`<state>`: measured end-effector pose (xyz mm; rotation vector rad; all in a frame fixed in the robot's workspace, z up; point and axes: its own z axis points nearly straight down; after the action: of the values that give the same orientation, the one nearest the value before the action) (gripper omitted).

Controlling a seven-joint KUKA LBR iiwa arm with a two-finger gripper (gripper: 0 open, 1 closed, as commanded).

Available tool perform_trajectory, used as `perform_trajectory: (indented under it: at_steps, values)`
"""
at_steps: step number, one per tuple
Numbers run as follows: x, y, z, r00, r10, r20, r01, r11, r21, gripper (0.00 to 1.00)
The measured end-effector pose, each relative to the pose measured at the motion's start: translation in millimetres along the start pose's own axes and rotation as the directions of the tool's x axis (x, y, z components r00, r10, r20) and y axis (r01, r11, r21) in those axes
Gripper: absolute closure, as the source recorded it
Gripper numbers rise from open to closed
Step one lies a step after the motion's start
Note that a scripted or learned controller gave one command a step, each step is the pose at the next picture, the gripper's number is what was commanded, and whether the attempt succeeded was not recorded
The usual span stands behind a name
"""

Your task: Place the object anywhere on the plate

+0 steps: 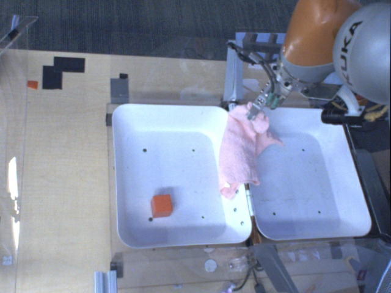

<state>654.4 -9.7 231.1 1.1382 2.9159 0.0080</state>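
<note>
A pink cloth (241, 148) hangs from my gripper (257, 107), pinched at its top corner between the fingers. The cloth drapes down across the seam between the two bins, and its lower end rests on the right rim of the left bin (131, 133). The gripper sits over the back left corner of the right bin (317, 182), with the arm's orange band (311, 23) above it. A small orange cube (161, 206) lies on the floor of the left bin near its front.
A metal bracket (235, 72) stands just behind the bins, close to the gripper. Black markers (60, 71) lie on the wooden bench at the far left. A clear panel edge (25, 139) runs down the left side.
</note>
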Motion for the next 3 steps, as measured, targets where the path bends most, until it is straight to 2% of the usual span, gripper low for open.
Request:
perform_trajectory:
  at_steps: [1, 2, 3]
  values:
    - [40.6, 33.1, 7.5, 0.921, -0.39, -0.001, 0.39, 0.921, -0.002, 1.0]
    - [76.2, 67.8, -5.0, 0.735, -0.678, 0.003, 0.678, 0.735, -0.005, 1.0]
    - [123.1, 101.8, -6.6, 0.733, -0.681, 0.001, 0.681, 0.733, -0.005, 1.0]
